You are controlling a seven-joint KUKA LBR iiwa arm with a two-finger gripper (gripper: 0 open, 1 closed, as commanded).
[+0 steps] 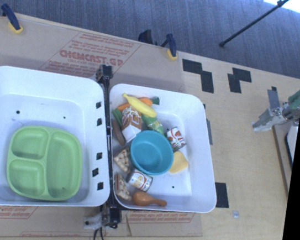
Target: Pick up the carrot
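The carrot (145, 101) lies at the far end of the right bin (204, 152). It is orange with a green top pointing right. A yellow banana (138, 106) lies across it and hides its middle, while an orange tip shows at the banana's left end. The carrot is packed among other toy foods against the bin's back wall.
The right bin also holds a blue bowl (151, 151), a small can (139, 181), a drumstick (148, 200), a red-and-white can (175, 138) and a yellow piece (180, 163). A green divided plate (46, 162) sits in the left bin (9, 90). A metal bracket (272, 116) stands at the right.
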